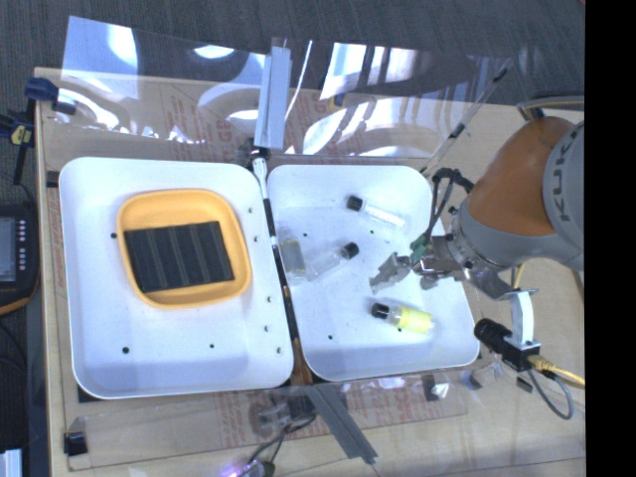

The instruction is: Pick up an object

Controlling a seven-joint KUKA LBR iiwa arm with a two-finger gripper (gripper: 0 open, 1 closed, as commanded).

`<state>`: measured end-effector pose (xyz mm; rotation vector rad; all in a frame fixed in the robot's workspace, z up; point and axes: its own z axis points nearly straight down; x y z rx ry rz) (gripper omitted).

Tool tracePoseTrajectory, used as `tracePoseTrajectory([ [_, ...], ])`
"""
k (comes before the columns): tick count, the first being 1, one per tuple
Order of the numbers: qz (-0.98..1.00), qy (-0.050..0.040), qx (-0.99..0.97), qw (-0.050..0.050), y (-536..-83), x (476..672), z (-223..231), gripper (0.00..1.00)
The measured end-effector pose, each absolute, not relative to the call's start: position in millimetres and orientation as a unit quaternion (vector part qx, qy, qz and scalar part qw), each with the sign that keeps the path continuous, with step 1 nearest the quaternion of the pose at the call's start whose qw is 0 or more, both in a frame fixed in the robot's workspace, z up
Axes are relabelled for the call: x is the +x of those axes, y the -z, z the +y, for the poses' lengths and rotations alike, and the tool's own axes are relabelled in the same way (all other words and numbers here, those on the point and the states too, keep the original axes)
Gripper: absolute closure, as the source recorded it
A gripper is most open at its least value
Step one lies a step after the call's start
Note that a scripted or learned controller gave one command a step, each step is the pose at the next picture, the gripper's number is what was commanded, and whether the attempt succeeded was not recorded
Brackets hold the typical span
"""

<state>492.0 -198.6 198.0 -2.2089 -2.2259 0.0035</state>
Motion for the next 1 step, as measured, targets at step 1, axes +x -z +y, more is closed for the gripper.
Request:
tracePoseTrajectory([
  [1, -0.735, -0.0015, -0.678, 0.004, -132.3, 475.4, -209.9, 0.0],
])
